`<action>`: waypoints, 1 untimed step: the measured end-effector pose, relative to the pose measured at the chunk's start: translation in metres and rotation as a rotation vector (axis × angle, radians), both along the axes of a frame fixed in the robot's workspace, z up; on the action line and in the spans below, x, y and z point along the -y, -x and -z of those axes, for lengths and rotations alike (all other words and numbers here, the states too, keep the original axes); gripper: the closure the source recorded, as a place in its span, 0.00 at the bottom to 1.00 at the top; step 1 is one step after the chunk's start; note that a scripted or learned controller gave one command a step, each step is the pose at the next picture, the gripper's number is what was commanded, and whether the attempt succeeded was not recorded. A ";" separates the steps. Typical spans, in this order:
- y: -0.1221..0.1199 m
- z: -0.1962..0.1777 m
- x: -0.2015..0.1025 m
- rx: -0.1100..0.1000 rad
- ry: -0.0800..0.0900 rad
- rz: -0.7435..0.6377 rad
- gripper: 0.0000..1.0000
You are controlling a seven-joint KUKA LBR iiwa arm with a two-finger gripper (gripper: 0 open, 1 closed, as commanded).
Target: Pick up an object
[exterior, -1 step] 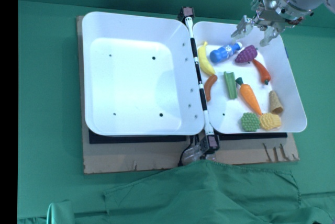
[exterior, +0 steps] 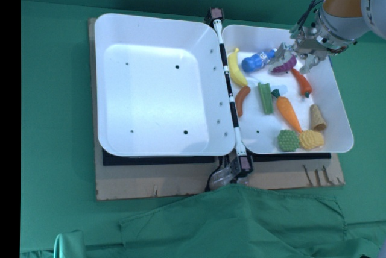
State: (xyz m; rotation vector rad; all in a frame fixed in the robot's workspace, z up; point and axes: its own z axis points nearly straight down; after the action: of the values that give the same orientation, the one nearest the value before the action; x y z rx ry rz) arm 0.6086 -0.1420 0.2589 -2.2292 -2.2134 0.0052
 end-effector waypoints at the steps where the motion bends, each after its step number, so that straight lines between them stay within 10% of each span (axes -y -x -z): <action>1: 0.004 0.055 0.039 0.010 0.001 -0.005 0.00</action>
State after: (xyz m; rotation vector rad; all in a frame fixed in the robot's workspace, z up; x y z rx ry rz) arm 0.6043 -0.1809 0.2039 -2.2289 -2.2242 -0.0046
